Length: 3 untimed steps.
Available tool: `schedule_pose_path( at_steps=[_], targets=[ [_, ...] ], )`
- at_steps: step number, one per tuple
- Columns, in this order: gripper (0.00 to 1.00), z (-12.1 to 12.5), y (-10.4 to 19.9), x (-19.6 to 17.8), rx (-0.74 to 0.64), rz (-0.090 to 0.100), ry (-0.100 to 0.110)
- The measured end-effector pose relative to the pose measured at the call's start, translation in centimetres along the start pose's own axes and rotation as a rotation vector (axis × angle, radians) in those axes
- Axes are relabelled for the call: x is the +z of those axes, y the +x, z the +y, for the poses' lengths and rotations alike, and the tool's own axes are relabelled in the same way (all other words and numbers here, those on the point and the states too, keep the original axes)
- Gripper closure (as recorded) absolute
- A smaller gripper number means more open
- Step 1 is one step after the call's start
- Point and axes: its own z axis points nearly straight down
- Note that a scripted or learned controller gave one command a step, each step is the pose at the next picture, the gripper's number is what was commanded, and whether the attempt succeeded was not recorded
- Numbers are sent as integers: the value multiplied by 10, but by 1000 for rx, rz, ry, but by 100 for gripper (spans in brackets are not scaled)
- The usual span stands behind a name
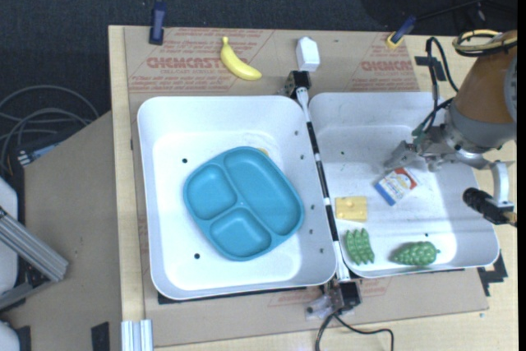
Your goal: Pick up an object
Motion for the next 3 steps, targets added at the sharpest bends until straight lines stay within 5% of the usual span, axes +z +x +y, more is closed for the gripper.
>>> schedule_pose_path(
  at_steps=[1, 2, 3],
  targets=[
    [0, -26, 32, 9, -1, 3, 2],
    [100, -26, 31, -1, -1, 2, 1],
    [100, -49, 128, -92, -3, 3, -1]
  ],
)
